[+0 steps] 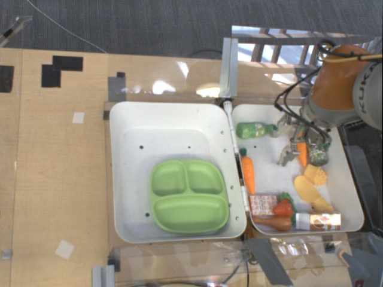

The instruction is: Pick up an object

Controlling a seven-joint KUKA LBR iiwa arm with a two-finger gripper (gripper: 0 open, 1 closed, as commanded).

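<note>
Nearest the camera, along the right bin's (353, 211) front wall: a white bottle (317, 221) lying on its side, a brown sausage-like piece (276, 224), a small red-and-white box (261, 204) and a strawberry (284, 207), packed close together, likely hard to take singly. Just behind, pale yellow chip-like pieces (308, 187) near the right wall. Against the left wall, a carrot (247, 171) lying lengthwise, touching or almost touching the divider. Further back, jaws (297, 151) low over the bin floor, seemingly clamped on a small orange thing (302, 154), with a dark round jar (318, 155) just beside, close enough to be knocked. Hard to tell for sure whether the orange thing sits truly between the fingers or only behind them. Beyond, a green bottle (256, 130) on its side near the back wall, apart from the rest. Over in the left bin (128, 130), a green divided plate (190, 195) toward the front, well clear of the arm. Farthest off, bare table (54, 178) with black markers.
</note>
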